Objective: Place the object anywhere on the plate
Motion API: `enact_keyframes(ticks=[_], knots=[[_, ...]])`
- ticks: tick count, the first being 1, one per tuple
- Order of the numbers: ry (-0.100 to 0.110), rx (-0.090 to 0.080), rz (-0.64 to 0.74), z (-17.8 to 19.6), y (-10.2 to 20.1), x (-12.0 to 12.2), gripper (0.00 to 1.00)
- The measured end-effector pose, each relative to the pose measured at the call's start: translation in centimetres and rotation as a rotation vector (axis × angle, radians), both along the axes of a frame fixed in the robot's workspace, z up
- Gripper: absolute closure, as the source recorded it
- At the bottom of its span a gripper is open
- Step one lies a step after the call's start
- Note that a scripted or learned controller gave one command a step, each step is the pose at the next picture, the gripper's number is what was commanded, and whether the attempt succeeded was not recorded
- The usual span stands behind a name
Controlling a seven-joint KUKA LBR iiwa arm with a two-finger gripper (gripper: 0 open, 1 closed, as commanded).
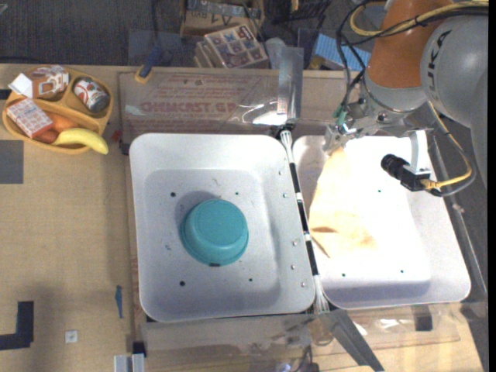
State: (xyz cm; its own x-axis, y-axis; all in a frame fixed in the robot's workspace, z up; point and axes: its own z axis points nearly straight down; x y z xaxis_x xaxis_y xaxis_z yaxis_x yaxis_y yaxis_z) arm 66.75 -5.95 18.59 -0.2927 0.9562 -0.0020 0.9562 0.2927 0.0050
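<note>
Arm (434, 45) hangs at upper right, tool (345, 126) over the right bin's (411, 270) far corner; teal plate (215, 231) in left bin (155, 177).

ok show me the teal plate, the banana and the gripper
teal plate (215, 231): camera view, middle of its top.
banana (82, 139): camera view, mid-length.
gripper (343, 130): camera view, at its tips.

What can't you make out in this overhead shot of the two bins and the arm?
- Pincer: small and tangled with cables at the right bin's back edge; whether it holds anything is unclear.
- Object to place: a tan patch in the right bin is too washed out by glare to identify.
- Arm: cut off by the camera view's top and right edges.
- Teal plate: its underside and what it rests on are hidden by the plate itself.
</note>
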Motion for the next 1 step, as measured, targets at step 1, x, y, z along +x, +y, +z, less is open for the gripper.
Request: enact_keyframes(ticks=[1], knots=[[0.001,-0.001,-0.002,4.0,-0.14,0.1,1.0]])
